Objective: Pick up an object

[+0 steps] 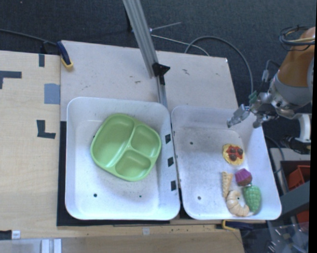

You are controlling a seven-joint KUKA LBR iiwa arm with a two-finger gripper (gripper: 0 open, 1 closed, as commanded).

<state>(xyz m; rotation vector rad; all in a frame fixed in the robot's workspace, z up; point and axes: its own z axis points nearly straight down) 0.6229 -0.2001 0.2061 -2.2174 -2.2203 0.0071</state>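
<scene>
Two white bins sit side by side on a pale bench over dark carpet. Left bin (77, 162): green divided plate (126, 146). Right bin (204, 166): toy foods clustered lower right — small tart (233, 154), purple piece (243, 176), green piece (253, 198), croissant (238, 205). Gripper (248, 117) at upper right, over bin's far corner, fingers spread, holding nothing. Arm cut off by frame edge.

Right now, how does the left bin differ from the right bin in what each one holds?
The left bin holds a single large item, a green divided plate sitting near its middle; the right bin holds several small toy foods bunched along its right side. The left bin's load is one plain green, the right bin's mixes yellow, purple, green and tan. Both bins are shallow, white and set side by side.
</scene>
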